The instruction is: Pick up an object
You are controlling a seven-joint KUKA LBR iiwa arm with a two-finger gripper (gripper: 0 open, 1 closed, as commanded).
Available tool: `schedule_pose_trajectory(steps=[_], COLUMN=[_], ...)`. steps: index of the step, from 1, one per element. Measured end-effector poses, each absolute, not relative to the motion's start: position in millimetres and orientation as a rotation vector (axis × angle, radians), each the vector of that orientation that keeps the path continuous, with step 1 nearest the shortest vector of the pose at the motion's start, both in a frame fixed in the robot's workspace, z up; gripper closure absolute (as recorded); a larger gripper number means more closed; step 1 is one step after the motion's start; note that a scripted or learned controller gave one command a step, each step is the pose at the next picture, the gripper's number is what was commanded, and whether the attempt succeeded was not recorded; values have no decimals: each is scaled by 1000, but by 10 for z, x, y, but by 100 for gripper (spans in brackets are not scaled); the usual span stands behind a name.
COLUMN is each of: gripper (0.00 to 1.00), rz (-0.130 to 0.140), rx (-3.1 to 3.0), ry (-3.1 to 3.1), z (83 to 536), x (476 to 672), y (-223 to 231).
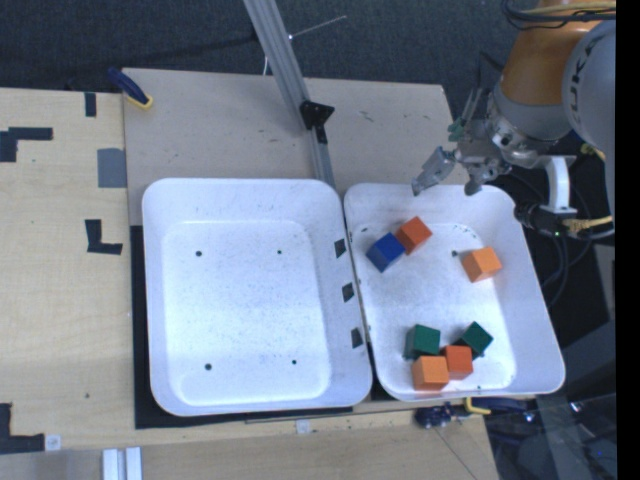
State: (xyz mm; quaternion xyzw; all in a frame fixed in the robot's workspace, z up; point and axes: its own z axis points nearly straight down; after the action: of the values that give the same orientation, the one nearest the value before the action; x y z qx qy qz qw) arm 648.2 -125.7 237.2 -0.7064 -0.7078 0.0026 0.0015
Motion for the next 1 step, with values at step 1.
schedule_pose_trajectory(steps=[1], gripper=[0], rz=[8], rx=[-2216], ry=[-2221], z=[1913], x=[6486], y=[-1193])
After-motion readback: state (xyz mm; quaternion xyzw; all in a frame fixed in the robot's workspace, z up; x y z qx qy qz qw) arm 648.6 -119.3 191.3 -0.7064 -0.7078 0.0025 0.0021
